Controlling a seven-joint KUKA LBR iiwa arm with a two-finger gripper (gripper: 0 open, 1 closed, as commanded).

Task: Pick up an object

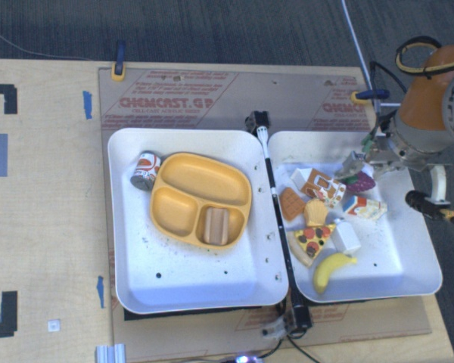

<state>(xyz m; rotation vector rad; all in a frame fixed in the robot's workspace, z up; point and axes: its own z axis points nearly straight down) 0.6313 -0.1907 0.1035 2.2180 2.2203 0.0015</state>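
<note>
The right bin [408, 274] holds a heap of toy foods: a yellow banana [329, 268], a pizza slice [312, 240], a brown waffle-like cracker [290, 202], a cheese cube [315, 213], a white and orange carton [321, 185] and a purple piece [361, 181]. My gripper [368, 157] hangs over the far right part of this bin, just above and behind the purple piece. I see nothing clearly held in it.
The left bin [132, 278] carries a yellow divided plate [200, 199] with a brown block [216, 225] in one compartment, and a small can [144, 169] lies beside the plate. A black clamp [257, 121] sits at the far end of the ridge between the bins.
</note>
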